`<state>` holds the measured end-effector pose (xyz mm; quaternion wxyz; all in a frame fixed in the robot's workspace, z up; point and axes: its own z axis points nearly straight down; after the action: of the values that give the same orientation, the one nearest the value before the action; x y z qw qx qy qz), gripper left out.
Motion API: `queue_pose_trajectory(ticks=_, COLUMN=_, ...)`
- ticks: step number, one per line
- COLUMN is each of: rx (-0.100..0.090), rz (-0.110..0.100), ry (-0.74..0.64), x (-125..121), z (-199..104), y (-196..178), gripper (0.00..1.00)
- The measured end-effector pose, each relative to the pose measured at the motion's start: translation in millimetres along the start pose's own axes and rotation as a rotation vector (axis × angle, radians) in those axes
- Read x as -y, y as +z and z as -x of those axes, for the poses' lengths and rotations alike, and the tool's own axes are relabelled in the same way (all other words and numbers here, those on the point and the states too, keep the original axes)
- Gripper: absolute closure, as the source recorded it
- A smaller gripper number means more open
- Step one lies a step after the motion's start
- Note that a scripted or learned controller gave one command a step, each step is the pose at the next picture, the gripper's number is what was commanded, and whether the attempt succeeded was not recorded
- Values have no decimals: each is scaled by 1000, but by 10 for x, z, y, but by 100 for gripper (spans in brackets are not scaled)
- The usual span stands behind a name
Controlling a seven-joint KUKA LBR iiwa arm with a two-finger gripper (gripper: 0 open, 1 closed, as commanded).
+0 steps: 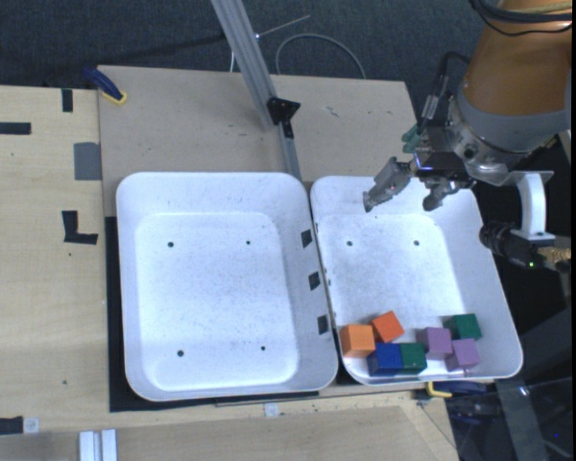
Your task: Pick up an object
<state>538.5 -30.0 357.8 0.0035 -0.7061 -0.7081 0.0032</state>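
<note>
With fingers (378,192) spread and nothing held, the gripper (406,193) is poised at the right bin's (494,286) far end, so a reach to the blocks (408,342) along its near wall is judged next.

Tan wooden surface (192,128) with black tape marks (74,227) and a grey patch (87,160) toward the left. Dark blue-grey carpeted floor (96,17) beyond its far edge. Slanted metal pole (242,41) rising from a black bracket (283,110). Thin looped cable (317,41) lying behind. Blue-and-yellow clamp (107,84) at the far left corner.
</note>
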Motion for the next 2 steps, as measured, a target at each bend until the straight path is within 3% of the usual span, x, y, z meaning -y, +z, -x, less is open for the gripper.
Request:
queue_pose_trajectory(ticks=1, rx=4, rz=17, ry=10, x=391, z=745, y=-712, gripper=0)
queue_pose_trajectory(ticks=2, rx=1, rz=16, ry=-1, x=572, z=429, y=-1274, gripper=0)
